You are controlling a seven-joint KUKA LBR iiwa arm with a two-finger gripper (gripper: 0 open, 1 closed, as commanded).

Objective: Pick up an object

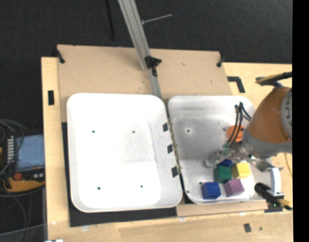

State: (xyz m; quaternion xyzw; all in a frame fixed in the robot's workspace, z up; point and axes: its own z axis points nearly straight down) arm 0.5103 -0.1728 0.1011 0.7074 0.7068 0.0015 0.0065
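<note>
The jaws, whose opening cannot be told, hang touching the green block near the right bin's front edge.

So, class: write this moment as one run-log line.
arm: over right bin | gripper: low above green block | nearby: blue block, purple block, yellow block | grasp: unconfirmed

No legible text, labels, brands, numbers or signs anywhere
</note>
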